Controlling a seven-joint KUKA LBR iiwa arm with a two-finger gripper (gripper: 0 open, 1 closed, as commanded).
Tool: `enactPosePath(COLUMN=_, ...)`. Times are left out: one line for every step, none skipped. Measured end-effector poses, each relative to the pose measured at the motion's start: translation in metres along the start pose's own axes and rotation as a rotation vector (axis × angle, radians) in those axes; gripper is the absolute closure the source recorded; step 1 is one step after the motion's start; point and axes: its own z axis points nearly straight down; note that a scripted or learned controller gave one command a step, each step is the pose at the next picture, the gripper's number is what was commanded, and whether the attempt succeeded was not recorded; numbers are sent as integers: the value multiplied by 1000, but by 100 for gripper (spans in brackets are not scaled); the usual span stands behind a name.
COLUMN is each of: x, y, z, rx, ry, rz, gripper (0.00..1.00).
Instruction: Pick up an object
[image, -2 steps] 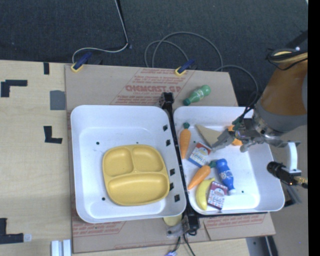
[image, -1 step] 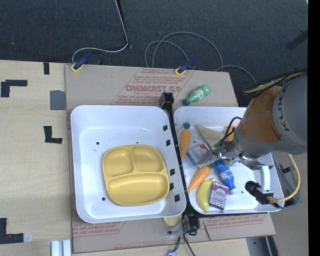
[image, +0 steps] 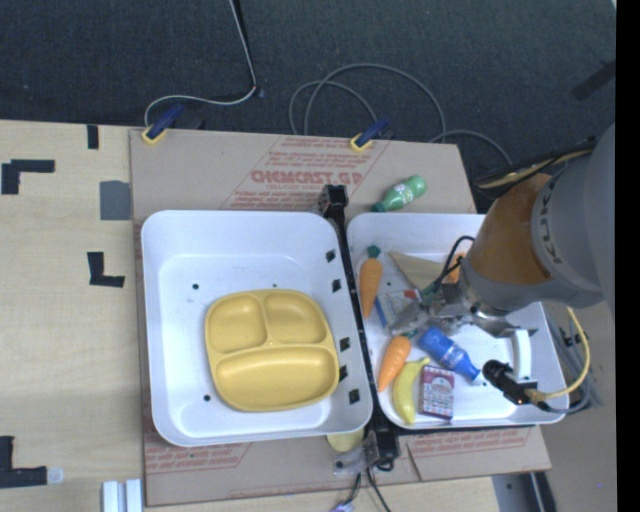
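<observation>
Grey arm (image: 560, 235) with its orange band looms over the right bin (image: 530, 415), pincer (image: 425, 312) state untellable, above a glossy blue bottle (image: 447, 352) beside smooth orange carrots (image: 393, 361).

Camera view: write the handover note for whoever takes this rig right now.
Pincer: low in the right-hand white bin, among the clutter beside the blue plastic bottle; whether it grips anything cannot be told.
Things: two orange toy carrots, yellow toy banana and small red printed box all lie in the right bin. Yellow three-section plastic tray lies in the left-hand white bin. Green bottle lies outside on the brown board.
Done: nothing visibly lifted.
Left: grasp one object and raise it.
</observation>
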Motion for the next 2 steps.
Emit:
enactPosePath(x=32, y=-31, z=-2, rx=-3, ry=1, rz=-1, gripper=0)
enactPosePath(x=31, y=34, z=-1, rx=0, ry=2, rz=-3, gripper=0)
